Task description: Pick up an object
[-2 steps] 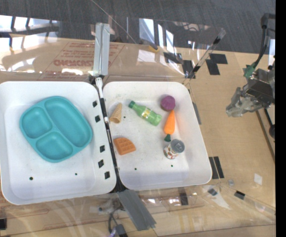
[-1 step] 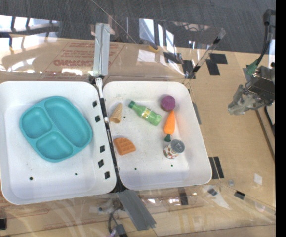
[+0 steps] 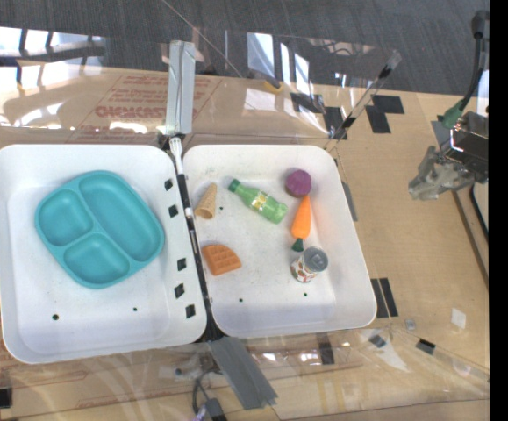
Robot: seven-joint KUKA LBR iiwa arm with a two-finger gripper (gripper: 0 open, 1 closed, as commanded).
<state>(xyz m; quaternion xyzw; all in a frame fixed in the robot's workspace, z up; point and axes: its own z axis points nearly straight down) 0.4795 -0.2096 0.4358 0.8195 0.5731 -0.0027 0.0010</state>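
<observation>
Objects to pick: six small items lie scattered in the right bin, none touching the arm.
Green bottle: on its side near the middle of the right bin, cap toward the upper left.
Purple ball: toward the bin's far right corner, just above the carrot.
Carrot: orange, with its green end toward the near side, just above the small can.
Small can: near the bin's right wall, toward the near side, tilted so its grey top shows.
Cone: tan, close to the bin's left wall, left of the bottle.
Orange wedge: ridged piece lying below the cone, near the left wall.
Left bin: holds a teal divided plate with three compartments, set at a slant.
Pincer: grey, at the right side of the view, over the bare counter and well apart from both bins; whether it is released or clenched cannot be told, and nothing is seen in it.
Counter: brown board surface, with clear panels standing behind the bins.
</observation>
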